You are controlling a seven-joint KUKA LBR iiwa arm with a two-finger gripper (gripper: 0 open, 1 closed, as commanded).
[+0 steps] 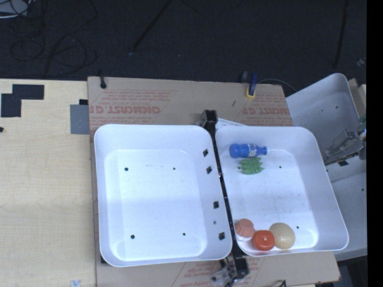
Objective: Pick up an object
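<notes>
The cardboard-covered bench (179, 103) carries both bins, clipped together along a black centre seam, presumably so that neither slides when the arm pushes into it. The left bin (114, 160) is the one farther from the claw. The right bin (317, 178) is the nearer, its outer wall just beside the claw, and it holds every candidate for the pick.

A thin metal shape at the picture's edge, over a grey panel, is probably the claw (346, 145), though it is too small and blurred to be sure. I cannot tell whether it is spread or pressed together. Nothing appears to be held in it, and it touches no object.

The blue bottle (247, 150) lies on its side about level with the claw, across the bin floor from it. The green leafy toy (251, 166) sits just beside the bottle. The remaining three huddle in the bin's near corner, well apart from the claw, likely having rolled there: a tan ball (283, 235), a red tomato-like ball (263, 240) touching it, and a peach-coloured ball (244, 227) farthest off.
</notes>
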